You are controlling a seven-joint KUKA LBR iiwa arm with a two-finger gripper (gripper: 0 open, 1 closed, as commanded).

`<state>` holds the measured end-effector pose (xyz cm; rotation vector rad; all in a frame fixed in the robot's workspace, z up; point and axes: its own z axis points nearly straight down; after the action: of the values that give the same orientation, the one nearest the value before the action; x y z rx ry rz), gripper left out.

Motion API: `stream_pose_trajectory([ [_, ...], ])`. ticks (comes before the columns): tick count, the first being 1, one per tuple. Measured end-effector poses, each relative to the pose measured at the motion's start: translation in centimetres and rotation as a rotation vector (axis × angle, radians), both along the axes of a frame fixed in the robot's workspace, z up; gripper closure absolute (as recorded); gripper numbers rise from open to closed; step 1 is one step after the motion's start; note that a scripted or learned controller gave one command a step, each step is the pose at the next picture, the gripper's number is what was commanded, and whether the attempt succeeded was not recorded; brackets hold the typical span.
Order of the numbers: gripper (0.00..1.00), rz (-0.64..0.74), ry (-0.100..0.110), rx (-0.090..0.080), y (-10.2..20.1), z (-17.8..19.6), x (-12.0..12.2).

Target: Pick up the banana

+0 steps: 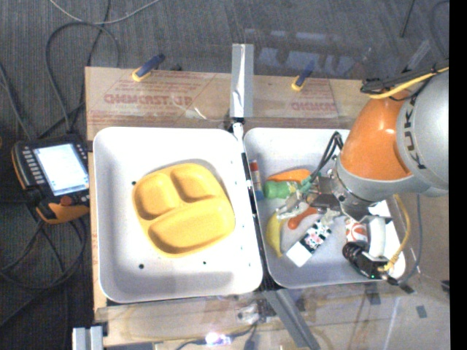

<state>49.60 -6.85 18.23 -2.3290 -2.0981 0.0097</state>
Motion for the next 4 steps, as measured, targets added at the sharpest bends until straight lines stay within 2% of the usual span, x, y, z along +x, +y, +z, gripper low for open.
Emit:
stream_pose_trajectory([
  [1,0.0,-0.035,0.0,-0.002,5.2,-0.3,3.7],
  [2,0.0,0.102,0.0,0.0,-6.4,-5.1,0.0],
  [3,0.0,0.041,-0.028,-0.011,-3.2,-9.2,2.6],
  [4,0.0,0.23,-0.032,-0.014,-3.2,-9.2,-0.1],
])
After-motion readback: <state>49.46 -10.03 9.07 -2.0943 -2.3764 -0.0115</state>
